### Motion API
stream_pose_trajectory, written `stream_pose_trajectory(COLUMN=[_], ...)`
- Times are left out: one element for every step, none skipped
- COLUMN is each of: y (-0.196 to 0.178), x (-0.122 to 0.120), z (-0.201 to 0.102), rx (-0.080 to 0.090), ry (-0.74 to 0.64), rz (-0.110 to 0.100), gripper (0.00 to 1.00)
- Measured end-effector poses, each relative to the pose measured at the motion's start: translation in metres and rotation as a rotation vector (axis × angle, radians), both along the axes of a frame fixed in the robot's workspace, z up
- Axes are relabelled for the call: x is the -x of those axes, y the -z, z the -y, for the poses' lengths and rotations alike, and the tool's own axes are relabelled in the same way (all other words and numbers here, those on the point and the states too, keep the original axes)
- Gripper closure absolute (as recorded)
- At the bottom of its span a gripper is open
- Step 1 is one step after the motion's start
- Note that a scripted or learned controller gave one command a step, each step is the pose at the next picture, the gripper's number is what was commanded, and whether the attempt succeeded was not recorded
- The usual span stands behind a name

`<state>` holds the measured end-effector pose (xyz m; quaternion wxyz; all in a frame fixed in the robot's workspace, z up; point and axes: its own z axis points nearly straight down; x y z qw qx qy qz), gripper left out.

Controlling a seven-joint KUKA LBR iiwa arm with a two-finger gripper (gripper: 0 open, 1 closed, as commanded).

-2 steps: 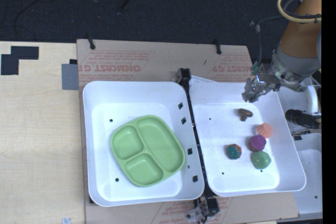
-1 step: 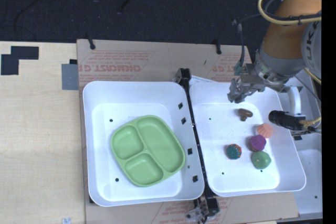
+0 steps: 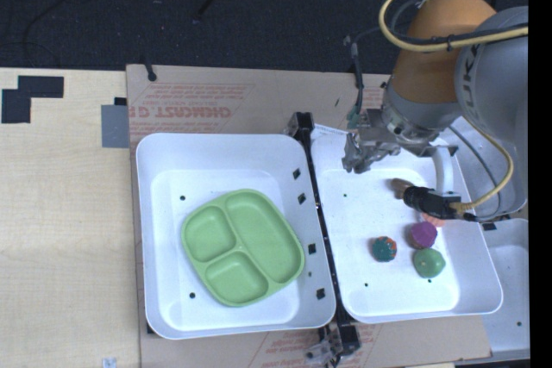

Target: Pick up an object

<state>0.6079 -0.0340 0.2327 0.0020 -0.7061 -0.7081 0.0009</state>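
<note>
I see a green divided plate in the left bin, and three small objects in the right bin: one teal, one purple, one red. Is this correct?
Not quite. The third small object is green, not red, as the camera view shows. The rest holds: the green divided plate lies in the left bin, and the teal object and purple object are in the right bin.

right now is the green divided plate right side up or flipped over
Right side up. The green divided plate lies flat in the left bin with its three hollow compartments facing the camera.
</note>
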Motion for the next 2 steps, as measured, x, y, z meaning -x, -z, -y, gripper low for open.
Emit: stream_pose_trajectory(y=[-0.007, -0.013], x=[-0.003, 0.000], z=[-0.054, -0.104], rx=[0.000, 0.000], ry=[-0.001, -0.002], rz=[0.002, 0.001], gripper=[1.00, 1.00])
